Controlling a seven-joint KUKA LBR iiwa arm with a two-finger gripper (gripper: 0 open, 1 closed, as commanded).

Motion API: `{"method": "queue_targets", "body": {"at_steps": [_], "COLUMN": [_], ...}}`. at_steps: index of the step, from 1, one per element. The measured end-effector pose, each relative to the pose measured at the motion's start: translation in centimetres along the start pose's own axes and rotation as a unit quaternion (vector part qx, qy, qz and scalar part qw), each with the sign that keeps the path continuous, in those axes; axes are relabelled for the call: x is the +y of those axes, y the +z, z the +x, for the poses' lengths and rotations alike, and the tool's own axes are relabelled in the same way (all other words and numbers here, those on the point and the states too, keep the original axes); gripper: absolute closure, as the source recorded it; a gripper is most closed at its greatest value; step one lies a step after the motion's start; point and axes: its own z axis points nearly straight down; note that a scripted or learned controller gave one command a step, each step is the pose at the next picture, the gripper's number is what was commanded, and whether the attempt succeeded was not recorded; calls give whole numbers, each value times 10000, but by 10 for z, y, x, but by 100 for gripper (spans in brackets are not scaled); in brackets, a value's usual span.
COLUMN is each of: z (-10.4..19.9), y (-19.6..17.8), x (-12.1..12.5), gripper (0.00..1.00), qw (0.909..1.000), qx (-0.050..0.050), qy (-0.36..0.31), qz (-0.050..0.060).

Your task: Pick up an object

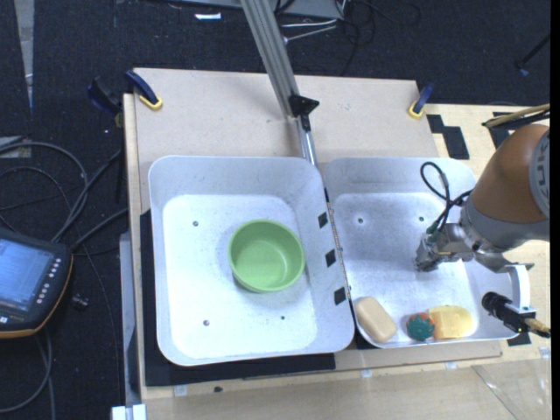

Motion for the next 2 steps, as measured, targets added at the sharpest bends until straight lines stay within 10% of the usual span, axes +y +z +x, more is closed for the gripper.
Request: {"method": "queue_targets", "body": {"at_steps": [2], "z": [-10], "y": [-88], "x": [-1], "gripper": [100], "qw": [10000], "qx": [-5], "qy": [0], "qz": [-13]}}
